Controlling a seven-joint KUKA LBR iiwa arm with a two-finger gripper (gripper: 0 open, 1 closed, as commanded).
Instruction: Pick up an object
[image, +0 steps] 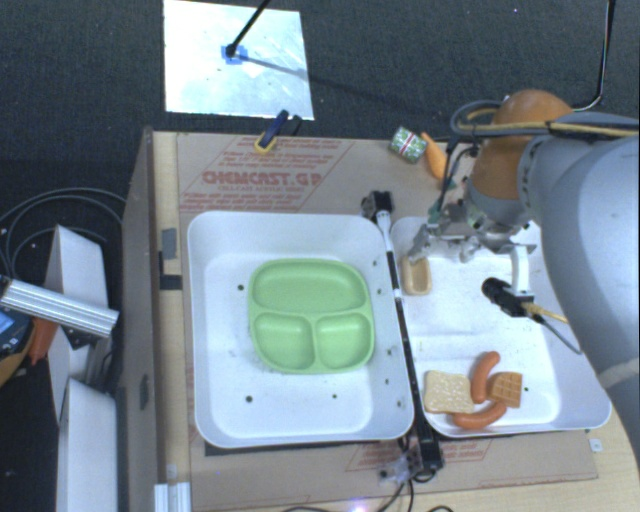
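Note:
My gripper (428, 238) hangs over the far left corner of the right bin (570, 395). Just below it, against the bin's left wall, lies a small tan bread-like piece (415, 276); whether the gripper touches it I cannot tell. At the bin's near side lie a slice of toast (446, 392), a small waffle (506, 387) and two sausages (484, 369), one of them curved along the front. The left bin (222, 400) holds a green divided plate (311, 315).
The grey arm with its orange band (520, 135) covers the right bin's far right part. Beyond the bins, on the cardboard, lie a small green can (408, 142), an orange piece (435, 158) and a yellow and blue clip (271, 134).

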